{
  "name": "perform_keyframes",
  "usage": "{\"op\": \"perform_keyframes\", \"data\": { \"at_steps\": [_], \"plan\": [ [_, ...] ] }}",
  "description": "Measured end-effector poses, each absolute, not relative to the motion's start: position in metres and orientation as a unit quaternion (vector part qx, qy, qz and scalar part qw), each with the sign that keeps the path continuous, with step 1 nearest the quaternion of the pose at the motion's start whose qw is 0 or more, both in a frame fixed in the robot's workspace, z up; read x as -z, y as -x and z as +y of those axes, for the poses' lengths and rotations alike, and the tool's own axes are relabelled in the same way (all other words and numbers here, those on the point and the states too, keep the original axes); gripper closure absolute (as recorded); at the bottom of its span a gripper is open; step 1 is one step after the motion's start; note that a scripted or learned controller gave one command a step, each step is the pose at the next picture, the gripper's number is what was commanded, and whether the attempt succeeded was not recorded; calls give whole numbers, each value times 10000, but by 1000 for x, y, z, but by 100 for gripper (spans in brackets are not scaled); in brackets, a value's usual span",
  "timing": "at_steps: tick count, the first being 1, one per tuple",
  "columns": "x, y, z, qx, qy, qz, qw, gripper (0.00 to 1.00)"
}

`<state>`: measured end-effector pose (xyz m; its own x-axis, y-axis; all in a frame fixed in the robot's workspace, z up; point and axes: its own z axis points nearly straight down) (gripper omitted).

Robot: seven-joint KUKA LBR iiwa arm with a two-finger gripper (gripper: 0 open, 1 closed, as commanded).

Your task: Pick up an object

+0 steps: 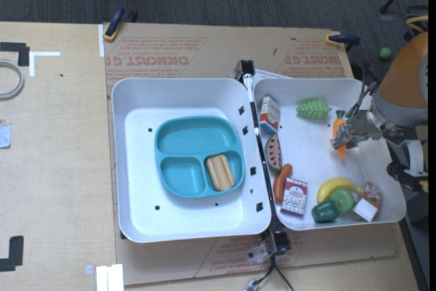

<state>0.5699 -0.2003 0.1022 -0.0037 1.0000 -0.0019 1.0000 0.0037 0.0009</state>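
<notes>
The fingers (343, 138) sat over a small orange carrot (338, 126) near the right bin's (310, 88) three o'clock wall; whether they gripped it or hung released could not be told. It looked like a light, stiff, smooth plastic toy, best pinched across its middle. At nine o'clock lay a knobbly green piece (313, 109). The small red box (294, 197) at seven o'clock bore unreadable print; the cardboard (157, 51) on the worktop (54, 146) carried red lettering, seen reversed.

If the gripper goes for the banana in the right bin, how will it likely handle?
The banana looks like smooth plastic, so probably light, rigid, somewhat slippery. Its curve may make it pivot rather than roll. It touches the green pepper, so a push would likely shift that too.
</notes>
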Motion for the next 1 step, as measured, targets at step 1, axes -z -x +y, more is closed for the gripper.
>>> {"op": "perform_keyframes", "data": {
  "at_steps": [1],
  "plan": [
    [-192, -566, -156, 2, -7063, 7079, 6, 100]
  ]
}}
